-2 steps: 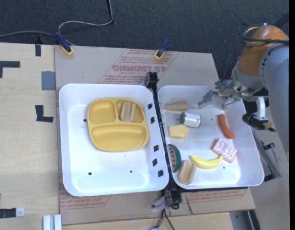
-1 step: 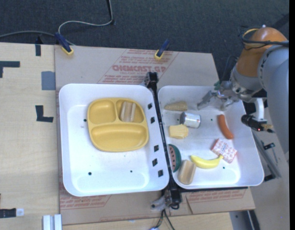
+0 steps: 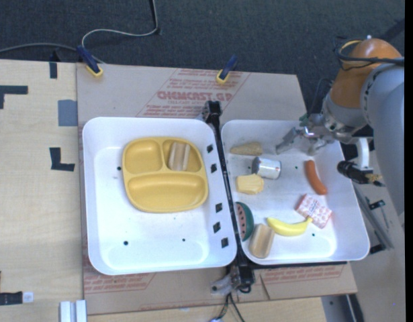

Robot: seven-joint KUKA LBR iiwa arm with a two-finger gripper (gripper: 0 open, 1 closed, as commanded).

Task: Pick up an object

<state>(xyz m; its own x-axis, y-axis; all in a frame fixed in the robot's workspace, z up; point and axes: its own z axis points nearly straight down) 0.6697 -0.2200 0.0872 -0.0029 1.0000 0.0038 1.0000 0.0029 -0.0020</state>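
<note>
The gripper (image 3: pixel 295 141), fingers spread and holding nothing, is hovering at the frame's right, above the sausage (image 3: pixel 315 177), probably lining up a pick.

A: White bins (image 3: pixel 99 200), and a yellow tray (image 3: pixel 164 192) sits in the left one!
B: Right side: orange sausage (image 3: pixel 315 178), yellow banana (image 3: pixel 287 227), silver can (image 3: pixel 266 168), red-and-white patterned packet (image 3: pixel 314 210).

Arm (image 3: pixel 387 106) showing grey casing w/ orange band; gripper (image 3: pixel 297 143) looking metallic silver; black cable running over the band.
</note>
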